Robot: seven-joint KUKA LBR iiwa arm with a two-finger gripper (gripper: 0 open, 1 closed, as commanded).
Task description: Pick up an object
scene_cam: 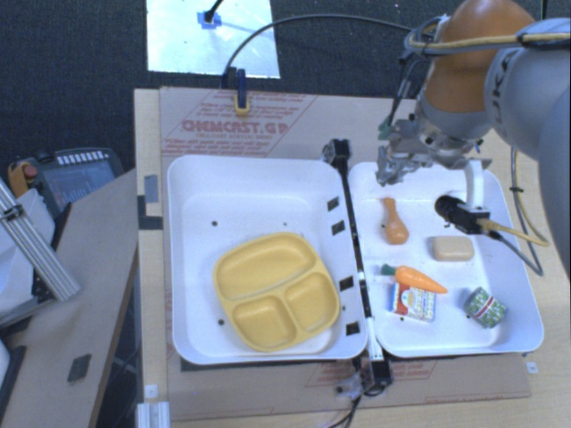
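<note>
Bench (107,239) of pale board, dark speckled floor behind, a cardboard sheet beneath two shallow white bins set side by side.

Arm (500,69): grey with an orange band, entering from the right, wrist angled down over the far left corner of the right bin.

Left bin (192,194): holds one yellow divided tray (275,288), three compartments, lying towards the near right corner.

Right bin (517,328): holds every loose item, so any pick must come from here.

Gripper (391,172): hangs above the right bin's far left part, just beyond the orange-brown piece. Nothing can be seen between its tips; whether they stand apart or together cannot be told from this angle.

Black cylindrical part (457,212): near the bin's middle, below the wrist; it looks like something attached to the arm rather than a loose item, though this is uncertain.

Orange-brown gourd-shaped piece (394,221): lying flat, nearest to the gripper, the likeliest target.

Carrot (417,279): orange with a green top, lying across, touching the small carton.

Small carton (413,301): red, white and blue, near the bin's near left.

Beige block (453,249): right of the gourd-shaped piece, apart from it.

Green packet (484,307): near right corner, well apart from the gripper.

Status: every item rests on the bin floor. Judged as approach stage; descent, closing on an item and lifting all remain.
</note>
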